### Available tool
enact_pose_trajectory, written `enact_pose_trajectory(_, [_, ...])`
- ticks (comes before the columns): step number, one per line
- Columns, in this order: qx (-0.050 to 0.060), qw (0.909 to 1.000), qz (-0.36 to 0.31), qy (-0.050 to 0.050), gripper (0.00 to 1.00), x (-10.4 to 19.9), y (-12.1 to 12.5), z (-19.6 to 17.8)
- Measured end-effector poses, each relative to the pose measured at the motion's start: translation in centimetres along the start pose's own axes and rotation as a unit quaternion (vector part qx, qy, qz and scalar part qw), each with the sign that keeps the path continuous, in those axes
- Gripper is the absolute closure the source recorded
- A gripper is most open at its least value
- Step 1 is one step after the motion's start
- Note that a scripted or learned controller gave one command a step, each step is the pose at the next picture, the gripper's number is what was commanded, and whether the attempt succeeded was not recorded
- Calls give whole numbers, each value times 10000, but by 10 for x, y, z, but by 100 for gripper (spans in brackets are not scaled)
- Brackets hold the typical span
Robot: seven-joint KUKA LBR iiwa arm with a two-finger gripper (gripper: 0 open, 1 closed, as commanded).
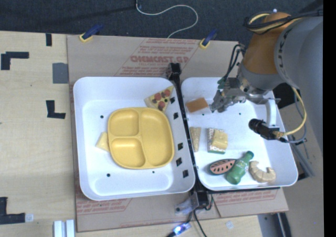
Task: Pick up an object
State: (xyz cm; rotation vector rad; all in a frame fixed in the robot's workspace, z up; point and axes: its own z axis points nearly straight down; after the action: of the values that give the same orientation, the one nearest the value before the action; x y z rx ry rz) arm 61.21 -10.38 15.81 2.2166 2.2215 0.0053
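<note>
The claw [220,103] hangs low over the right white bin [278,149], just beside a flat brown toast slice [197,105]. I cannot tell how it is set. A yellow plastic plate with three sections [140,137] fills the left white bin [89,125].

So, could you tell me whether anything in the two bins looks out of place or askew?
A pale yellow wedge pokes out from under the left edge of the yellow divided plate in the left bin, partly hidden beneath it. A pizza slice toy lies against that bin's right wall. Nothing looks spilled or damaged.
</note>
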Motion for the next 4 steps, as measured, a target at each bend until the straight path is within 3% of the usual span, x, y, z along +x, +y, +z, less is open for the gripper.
enact_pose_trajectory(1, [6,10000,6,-3,100,-9,-2,-50])
enact_pose_trajectory(2, [23,10000,0,3,100,-8,-1,-67])
enact_pose_trajectory(4, [35,10000,-20,5,100,89,5,-55])
